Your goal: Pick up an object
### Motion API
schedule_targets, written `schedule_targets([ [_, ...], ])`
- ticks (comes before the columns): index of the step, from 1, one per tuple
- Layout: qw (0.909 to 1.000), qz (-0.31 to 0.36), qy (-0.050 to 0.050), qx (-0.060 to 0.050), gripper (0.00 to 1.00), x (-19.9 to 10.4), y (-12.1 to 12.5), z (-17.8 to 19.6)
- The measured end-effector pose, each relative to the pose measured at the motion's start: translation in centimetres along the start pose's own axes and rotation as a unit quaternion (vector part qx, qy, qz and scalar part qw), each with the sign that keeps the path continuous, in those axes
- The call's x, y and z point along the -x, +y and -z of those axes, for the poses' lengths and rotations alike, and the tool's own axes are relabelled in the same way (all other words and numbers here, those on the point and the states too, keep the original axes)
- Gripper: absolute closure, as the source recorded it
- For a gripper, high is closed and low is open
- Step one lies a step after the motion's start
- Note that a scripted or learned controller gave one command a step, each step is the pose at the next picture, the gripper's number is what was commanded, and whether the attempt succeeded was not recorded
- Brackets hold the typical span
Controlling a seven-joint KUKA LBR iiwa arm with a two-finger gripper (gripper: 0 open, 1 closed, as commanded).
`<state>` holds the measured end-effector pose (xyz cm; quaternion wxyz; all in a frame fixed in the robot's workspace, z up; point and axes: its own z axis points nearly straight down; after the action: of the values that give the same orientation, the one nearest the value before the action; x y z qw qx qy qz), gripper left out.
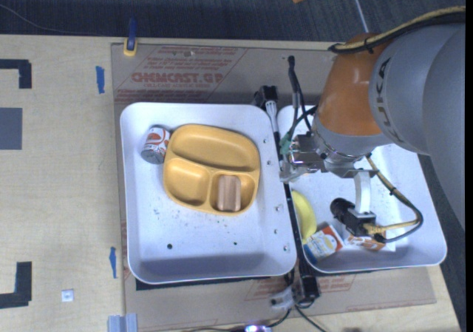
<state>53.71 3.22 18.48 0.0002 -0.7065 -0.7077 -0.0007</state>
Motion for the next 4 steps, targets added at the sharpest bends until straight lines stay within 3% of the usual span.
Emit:
schedule_targets([
  [1, 1.0, -0.001, 0.0, -0.001, 1.0, 7.0, -2.7, 0.6],
  [2, 1.0, -0.001, 0.0, -0.001, 0.0, 6.9, -2.7, 0.6],
  [3, 1.0, -0.001, -0.001, 0.0, 0.0, 13.4, -4.6, -8.5],
  [4, 1.0, -0.002, -0.003, 0.006, 0.0, 12.7, -5.5, -9.5],
])
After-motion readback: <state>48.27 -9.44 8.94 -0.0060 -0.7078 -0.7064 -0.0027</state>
